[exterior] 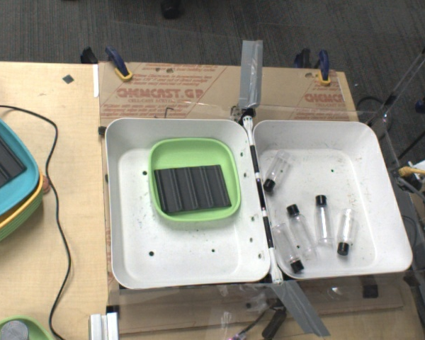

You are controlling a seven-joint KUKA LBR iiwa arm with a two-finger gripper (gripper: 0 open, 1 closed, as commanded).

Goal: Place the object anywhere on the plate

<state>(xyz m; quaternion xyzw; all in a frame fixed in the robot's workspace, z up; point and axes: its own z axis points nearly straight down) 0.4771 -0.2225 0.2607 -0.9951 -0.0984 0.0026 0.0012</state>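
Cardboard sheet (219, 91) clamped behind bins w/ blue clamps (117, 62); teal tray stack (7, 176), black cable (57, 211) on left bench.

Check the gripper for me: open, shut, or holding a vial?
Gripper: not in view, so its state cannot be told. Five vials lie in the right bin; the green plate sits in the left bin.

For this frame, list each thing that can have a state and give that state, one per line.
Plate: upright in the left bin, carrying a dark ribbed insert.
Vials: five, capped, lying flat, scattered in the right bin, none on the plate.
Clamps: gripping the cardboard's back edge.
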